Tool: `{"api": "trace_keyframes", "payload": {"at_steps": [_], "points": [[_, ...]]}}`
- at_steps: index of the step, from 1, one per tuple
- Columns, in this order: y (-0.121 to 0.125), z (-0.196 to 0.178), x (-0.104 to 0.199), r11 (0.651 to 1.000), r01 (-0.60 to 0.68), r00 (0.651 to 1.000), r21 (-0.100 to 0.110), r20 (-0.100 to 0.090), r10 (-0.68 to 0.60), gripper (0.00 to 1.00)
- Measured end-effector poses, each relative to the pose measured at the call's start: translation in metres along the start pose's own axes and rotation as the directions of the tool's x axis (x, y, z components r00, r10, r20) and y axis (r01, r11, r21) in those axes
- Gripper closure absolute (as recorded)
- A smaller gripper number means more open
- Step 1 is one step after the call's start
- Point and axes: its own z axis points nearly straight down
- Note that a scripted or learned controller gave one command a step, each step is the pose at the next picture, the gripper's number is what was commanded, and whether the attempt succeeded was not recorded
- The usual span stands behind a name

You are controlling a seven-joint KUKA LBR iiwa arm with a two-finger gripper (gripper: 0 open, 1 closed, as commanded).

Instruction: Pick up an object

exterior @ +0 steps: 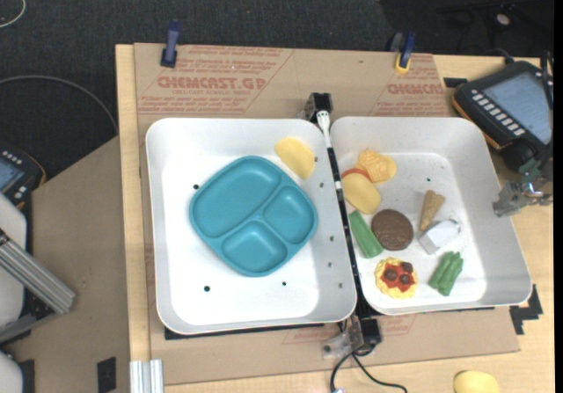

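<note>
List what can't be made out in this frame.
- Yellow object, camera view: cut off by the bottom edge, identity unclear.
- Grey-white piece in the right bin: too small to identify.
- Handheld pendant: screen too blurred to read.

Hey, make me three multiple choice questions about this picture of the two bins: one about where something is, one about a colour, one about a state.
1. Where does the teal divided plastic plate lie?
A. left white bin
B. right white bin
C. on the cardboard

2. What colour is the round flat disc in the right white bin?
A. blue
B. brown
C. white

3. How does the teal plate sit?
A. upside down
B. on edge against the wall
C. flat, compartments facing up

Answers:
1 A, it sits on the floor of the left white bin.
2 B, the disc is dark brown.
3 C, its three compartments show from above.
</note>
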Motion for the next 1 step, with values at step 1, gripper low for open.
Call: {"api": "trace_keyframes", "payload": {"at_steps": [1], "points": [[0.0048, -0.0036, 0.0000, 1.000, 0.001, 1.000, -0.002, 0.001, -0.001, 1.00]]}}
